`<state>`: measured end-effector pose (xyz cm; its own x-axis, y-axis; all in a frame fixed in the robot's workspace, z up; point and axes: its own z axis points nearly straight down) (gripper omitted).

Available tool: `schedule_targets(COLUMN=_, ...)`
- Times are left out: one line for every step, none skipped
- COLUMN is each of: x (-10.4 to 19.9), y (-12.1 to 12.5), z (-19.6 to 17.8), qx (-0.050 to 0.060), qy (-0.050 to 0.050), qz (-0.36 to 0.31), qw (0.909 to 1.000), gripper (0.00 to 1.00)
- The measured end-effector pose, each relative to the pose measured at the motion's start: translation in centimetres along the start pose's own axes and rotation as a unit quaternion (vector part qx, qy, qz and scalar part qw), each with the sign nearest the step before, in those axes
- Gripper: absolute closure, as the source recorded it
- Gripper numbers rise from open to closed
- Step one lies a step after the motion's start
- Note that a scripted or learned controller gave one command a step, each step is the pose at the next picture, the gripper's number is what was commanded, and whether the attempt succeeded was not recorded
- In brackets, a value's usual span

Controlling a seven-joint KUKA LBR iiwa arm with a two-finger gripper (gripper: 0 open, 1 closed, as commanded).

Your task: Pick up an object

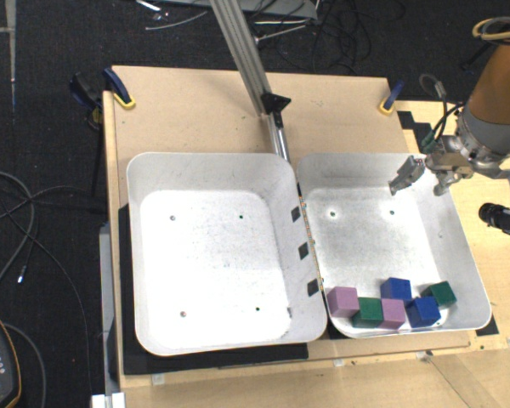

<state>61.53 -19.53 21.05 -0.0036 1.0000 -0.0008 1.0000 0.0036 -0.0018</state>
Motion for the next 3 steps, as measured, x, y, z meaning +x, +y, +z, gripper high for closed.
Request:
schedule_targets(x=1.1, y=-8.0, z=11.6, qx=-0.001, qy=0.001, qz=0.003, qw=1.0, gripper=0.0)
schedule_targets(x=1.1, y=-7.9, z=11.5, qx=-0.001, qy=0.0, qz=0.002, qw=1.0, gripper=0.0)
schedule_targets(x=3.5, y=-0.9, z=9.3, qx=-0.005, qy=0.0, qz=-0.002, qw=1.0, gripper=0.0)
